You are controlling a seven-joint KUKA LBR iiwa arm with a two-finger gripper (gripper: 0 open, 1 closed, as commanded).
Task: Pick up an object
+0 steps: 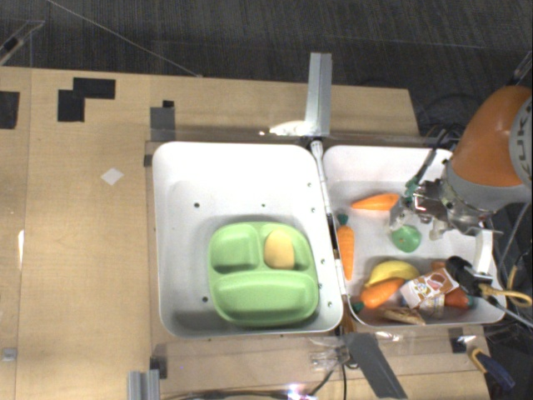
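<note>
In the right bin [366,169] my gripper [414,217] hangs low over a small green round object [406,239]. That green thing lies just below the gripper's tip. An orange carrot [376,202] lies to the gripper's left. A second carrot [346,251] lies along the bin's left wall. At the front of this bin sit a yellow banana [391,271], an orange piece [381,292] and a red-and-white packet [429,290].
The left bin [191,182] holds a green divided plate [262,273] with a yellow round fruit [280,249] in its upper right compartment. A metal post [319,90] stands behind the divide between the bins. The arm's orange band [495,144] overhangs the right bin's far right corner.
</note>
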